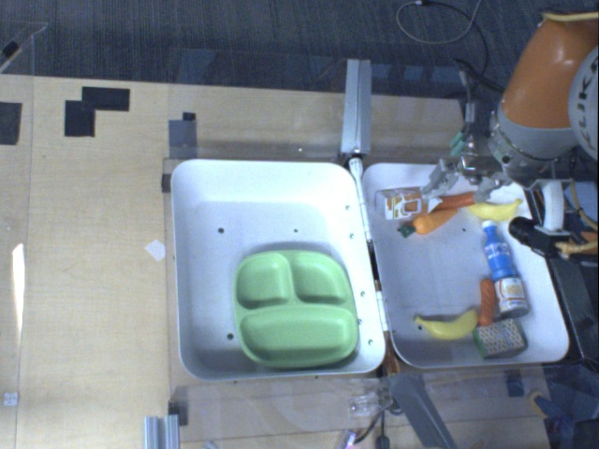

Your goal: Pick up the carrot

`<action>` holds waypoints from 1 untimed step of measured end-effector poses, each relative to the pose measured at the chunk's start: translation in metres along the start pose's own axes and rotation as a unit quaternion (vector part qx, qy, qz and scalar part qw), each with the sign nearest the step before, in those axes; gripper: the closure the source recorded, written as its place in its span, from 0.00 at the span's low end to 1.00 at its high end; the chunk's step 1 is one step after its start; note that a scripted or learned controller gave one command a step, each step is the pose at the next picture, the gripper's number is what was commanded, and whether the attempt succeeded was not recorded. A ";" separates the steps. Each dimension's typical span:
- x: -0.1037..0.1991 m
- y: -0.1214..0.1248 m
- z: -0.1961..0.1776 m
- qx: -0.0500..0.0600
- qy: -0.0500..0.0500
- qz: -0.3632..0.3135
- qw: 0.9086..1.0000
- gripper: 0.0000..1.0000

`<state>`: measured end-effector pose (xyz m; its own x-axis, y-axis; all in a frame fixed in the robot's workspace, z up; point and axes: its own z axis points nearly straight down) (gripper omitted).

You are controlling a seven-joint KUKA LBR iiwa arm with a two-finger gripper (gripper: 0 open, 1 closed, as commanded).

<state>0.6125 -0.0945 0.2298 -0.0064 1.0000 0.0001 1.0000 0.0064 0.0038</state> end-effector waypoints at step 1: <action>-0.020 0.016 0.128 -0.002 0.000 -0.101 0.995 0.00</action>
<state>0.6291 -0.1145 0.1023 -0.2074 0.9783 -0.0015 0.9782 0.2074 0.0071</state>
